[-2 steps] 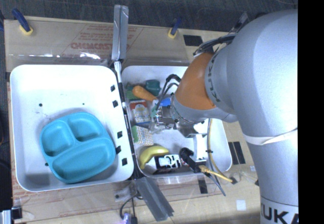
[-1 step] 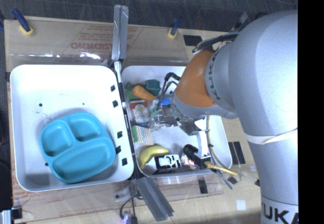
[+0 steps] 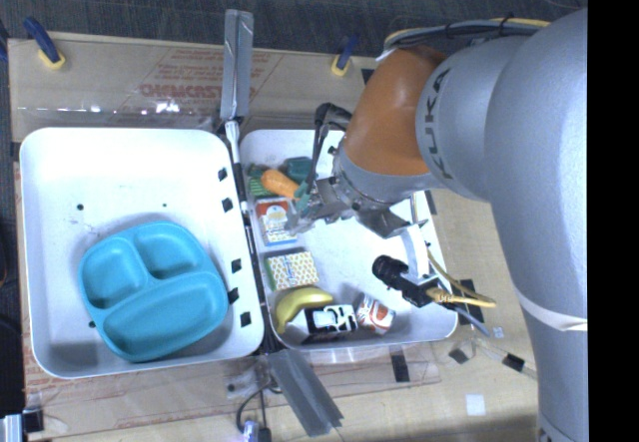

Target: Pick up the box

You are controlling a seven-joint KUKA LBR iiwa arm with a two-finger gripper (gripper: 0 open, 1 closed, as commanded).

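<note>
Box [image 3: 274, 221], camera view: a flat white box with a red-orange print on its upper face lies in the right bin [image 3: 344, 260], tight against the bin's left wall and about midway along it. The gripper [image 3: 305, 213] hangs just over the box's right edge, low inside the bin. From this angle it cannot be told whether the gripper is open or closed, or whether it touches the box; nothing is visibly held. The arm [image 3: 539, 181] enters from the right, and its orange band [image 3: 399, 121] sits over the bin's far half.

Beyond the box, toward the far wall, lie an orange carrot [image 3: 278, 183] and a teal object [image 3: 298, 169], touching each other. On the near side of the box lies a second box [image 3: 290, 269], smaller and covered in a yellow-and-blue pattern, set slightly askew and just apart from the first. Nearer still, a yellow banana [image 3: 298, 302] curves along the near left corner. Beside it are a black-and-white object [image 3: 331, 320] and then a red-and-white can [image 3: 375, 314] on its side, both along the near wall.

The left bin [image 3: 120, 171] holds a blue divided plate [image 3: 155, 290] with three compartments, resting flat in its near half. Both bins stand on a pale bench [image 3: 130, 71], with blue clamps [image 3: 45, 46] at its far edge.
</note>
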